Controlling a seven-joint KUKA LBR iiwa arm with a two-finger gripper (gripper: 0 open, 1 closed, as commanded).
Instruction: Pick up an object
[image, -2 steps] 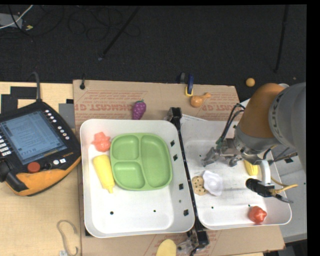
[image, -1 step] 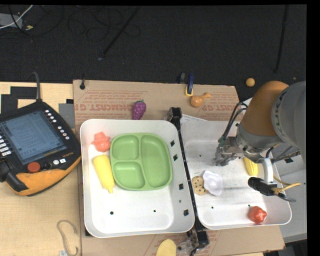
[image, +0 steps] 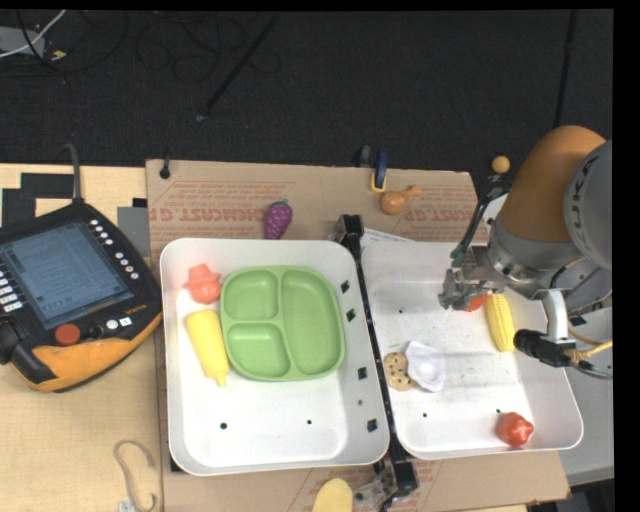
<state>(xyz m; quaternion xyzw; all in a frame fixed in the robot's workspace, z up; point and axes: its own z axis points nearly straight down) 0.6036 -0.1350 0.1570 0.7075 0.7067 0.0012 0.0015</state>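
Observation:
My gripper (image: 458, 292) hangs low over the upper middle of the right bin (image: 560, 440), below the orange-banded wrist. A small red-orange piece (image: 480, 301) lies right beside it, and I cannot tell whether the two touch. Just right of that lies a yellow corn cob (image: 499, 321). Nearer the front of this bin are a cookie (image: 397, 370), a white crumpled object (image: 428, 365) and a red tomato-like fruit (image: 515, 429).
The left bin (image: 260, 445) holds a green divided plate (image: 282, 324), a yellow banana-like piece (image: 208, 345) and a pink-red toy (image: 203, 284). Purple grapes (image: 278, 218) and an orange gourd (image: 398, 199) lie behind the bins. A control tablet (image: 65, 290) sits at far left.

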